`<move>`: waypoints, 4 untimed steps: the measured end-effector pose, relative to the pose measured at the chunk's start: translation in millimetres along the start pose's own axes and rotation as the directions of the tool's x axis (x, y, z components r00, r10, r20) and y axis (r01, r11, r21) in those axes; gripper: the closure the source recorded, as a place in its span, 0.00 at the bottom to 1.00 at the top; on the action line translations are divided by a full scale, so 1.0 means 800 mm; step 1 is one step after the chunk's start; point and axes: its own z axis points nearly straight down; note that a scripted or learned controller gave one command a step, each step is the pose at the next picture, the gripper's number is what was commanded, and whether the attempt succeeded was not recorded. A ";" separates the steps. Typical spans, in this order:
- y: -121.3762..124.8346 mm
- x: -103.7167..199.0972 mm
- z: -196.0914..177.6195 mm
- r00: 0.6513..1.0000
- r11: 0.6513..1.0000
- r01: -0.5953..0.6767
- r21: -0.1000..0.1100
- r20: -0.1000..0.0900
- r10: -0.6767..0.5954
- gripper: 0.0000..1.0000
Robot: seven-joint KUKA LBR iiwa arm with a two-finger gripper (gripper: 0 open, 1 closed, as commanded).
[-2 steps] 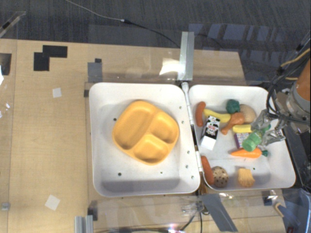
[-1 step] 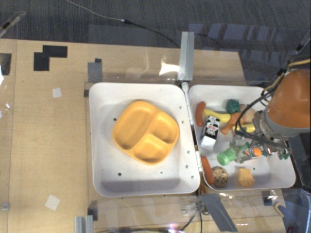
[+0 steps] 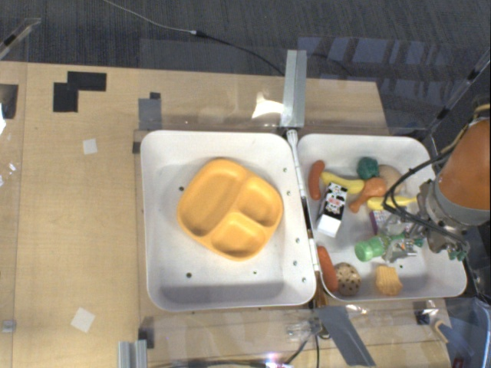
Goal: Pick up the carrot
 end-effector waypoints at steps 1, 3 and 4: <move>-0.032 -0.044 0.025 0.947 0.947 -0.321 0.000 0.001 0.321 1.00; 0.122 0.000 -0.066 0.842 0.842 -0.539 -0.002 0.001 0.539 1.00; 0.061 0.001 -0.013 0.841 0.841 -0.541 0.003 -0.004 0.541 1.00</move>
